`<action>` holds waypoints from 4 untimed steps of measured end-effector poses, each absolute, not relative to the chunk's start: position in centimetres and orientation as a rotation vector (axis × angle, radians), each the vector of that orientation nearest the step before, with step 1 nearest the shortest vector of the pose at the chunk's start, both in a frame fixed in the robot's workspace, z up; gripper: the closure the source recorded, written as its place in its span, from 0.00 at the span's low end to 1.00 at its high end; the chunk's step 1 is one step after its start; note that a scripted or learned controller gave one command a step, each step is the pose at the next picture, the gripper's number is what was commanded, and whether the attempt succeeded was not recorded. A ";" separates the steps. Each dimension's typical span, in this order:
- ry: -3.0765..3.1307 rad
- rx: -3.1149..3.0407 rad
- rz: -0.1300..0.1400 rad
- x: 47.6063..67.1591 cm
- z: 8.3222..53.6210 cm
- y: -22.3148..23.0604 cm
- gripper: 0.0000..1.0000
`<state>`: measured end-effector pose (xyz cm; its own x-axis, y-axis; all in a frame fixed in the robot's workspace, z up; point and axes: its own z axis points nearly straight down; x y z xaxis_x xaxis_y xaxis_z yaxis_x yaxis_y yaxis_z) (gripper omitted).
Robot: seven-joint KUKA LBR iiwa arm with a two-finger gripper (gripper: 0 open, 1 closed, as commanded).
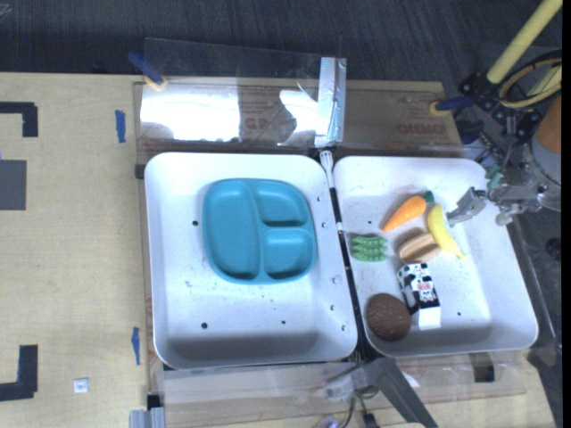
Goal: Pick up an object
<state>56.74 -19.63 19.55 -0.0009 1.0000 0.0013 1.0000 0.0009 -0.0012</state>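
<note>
Approaching from 3 o'clock, the hand hovers at the right bin's edge; its opening cannot be told. The banana lies just beside it at 8 o'clock, touching the carrot. Descend centred over the banana, clear of its neighbours.

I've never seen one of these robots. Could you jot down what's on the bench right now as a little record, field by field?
left bin: blue divided plate
right bin: carrot, banana, green pea pod, bread roll, brown round thing, black-and-white carton
hand: at the right bin's far right, beside the banana
held: nothing seen between its fingers
</note>
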 end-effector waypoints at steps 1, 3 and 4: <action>-2.498 -1.914 -0.011 58.9 10.3 -21.3 0.00; -2.400 -2.039 -0.010 60.2 19.8 -15.3 1.00; -2.401 -2.039 -0.002 58.4 25.7 -21.2 1.00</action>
